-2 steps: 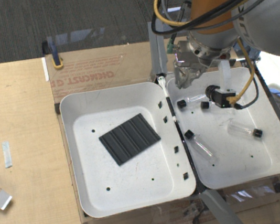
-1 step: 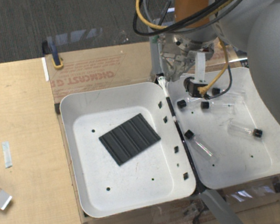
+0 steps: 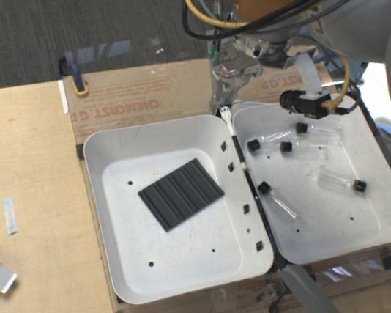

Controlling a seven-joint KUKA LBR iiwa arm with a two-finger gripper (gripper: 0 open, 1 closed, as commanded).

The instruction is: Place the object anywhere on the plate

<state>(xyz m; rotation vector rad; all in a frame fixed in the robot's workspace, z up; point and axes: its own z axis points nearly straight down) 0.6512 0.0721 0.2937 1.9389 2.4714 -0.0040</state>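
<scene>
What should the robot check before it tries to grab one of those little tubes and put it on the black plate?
1. Black plate lies flat in the left bin: ok.
2. Plate's top is bare: ok.
3. Tubes lie in the right bin: ok.
4. Tubes lie apart enough to pick one: ok for the lower two; the upper ones are crowded.
5. End effector hangs over the bins' far edge, not over a tube: not ok.
6. End effector holds a tube: cannot tell.

Cardboard sheet (image 3: 142, 94) bears mirrored, upside-down "CHEMCAST".
</scene>
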